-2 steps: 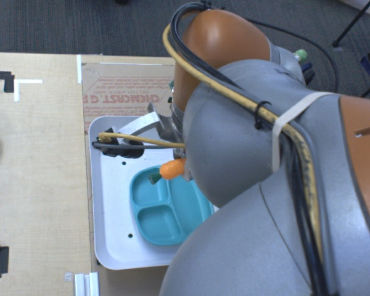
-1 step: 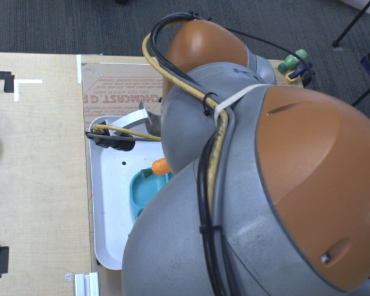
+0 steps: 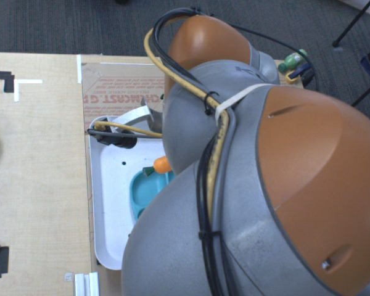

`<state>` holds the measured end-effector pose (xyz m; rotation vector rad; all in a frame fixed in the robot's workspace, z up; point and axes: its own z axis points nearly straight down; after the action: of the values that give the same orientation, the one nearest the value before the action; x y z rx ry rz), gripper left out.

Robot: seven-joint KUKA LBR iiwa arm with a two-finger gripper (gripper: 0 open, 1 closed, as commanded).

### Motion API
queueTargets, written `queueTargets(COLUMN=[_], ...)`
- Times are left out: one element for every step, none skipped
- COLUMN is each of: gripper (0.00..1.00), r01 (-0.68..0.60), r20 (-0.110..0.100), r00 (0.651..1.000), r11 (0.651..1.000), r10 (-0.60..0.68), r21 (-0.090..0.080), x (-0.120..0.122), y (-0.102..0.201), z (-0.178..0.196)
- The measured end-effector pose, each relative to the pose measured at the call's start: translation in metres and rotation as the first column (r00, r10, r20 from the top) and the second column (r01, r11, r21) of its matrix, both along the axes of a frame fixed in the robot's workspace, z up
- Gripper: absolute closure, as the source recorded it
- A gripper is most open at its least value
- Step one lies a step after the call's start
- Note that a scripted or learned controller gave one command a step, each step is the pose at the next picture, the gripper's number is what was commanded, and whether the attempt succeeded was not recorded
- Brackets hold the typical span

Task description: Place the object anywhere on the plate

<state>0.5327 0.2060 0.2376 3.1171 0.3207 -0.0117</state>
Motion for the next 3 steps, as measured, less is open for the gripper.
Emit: queueTargets(gripper=[1.00, 0.00, 1.00], r01=[-0.002, -0.001, -0.004], r20=[-0.003, -0.002, -0.004], r00=[1.000, 1.000, 1.000], r11=[1.000, 1.000, 1.000], r10=[0.002, 0.001, 0.004], r21=[-0.005, -0.005, -0.009], x=[0.0011, 0.0011, 0.0022], y=[-0.0016, -0.0014, -0.0030], z=[0.0075, 0.0077, 0.0154])
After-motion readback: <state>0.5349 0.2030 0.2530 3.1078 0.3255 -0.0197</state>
